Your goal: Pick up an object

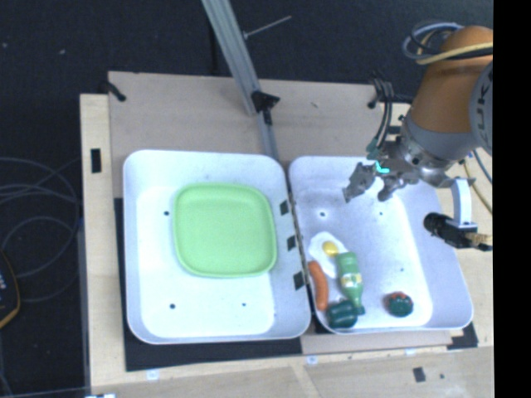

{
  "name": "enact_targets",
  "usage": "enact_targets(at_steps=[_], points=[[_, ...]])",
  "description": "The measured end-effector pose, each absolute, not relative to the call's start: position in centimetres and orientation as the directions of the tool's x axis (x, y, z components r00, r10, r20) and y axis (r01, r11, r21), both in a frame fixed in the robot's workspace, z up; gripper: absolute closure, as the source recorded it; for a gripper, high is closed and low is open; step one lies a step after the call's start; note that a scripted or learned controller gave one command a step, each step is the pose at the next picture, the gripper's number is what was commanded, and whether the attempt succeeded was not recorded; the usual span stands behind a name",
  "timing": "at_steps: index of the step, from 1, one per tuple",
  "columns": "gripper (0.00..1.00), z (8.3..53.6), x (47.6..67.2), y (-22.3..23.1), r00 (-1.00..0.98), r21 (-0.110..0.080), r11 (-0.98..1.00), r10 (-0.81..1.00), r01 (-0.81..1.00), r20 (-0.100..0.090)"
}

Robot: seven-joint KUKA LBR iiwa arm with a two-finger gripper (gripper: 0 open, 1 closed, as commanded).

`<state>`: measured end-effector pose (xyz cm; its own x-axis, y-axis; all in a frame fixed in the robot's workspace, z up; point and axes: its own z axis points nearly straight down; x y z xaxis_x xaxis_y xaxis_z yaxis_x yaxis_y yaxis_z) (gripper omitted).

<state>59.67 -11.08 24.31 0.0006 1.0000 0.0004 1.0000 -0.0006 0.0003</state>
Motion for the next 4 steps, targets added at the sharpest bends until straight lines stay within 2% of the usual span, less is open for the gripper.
enact_targets(at_steps=[1, 4], points=[[0.00, 24.3, 59.7, -11.1, 0.001, 0.000, -0.001, 1.000, 1.000, 0.000], [0.00, 9.9, 60.5, -9.7, 0.001, -0.003, -0.001, 1.000, 1.000, 0.000]])
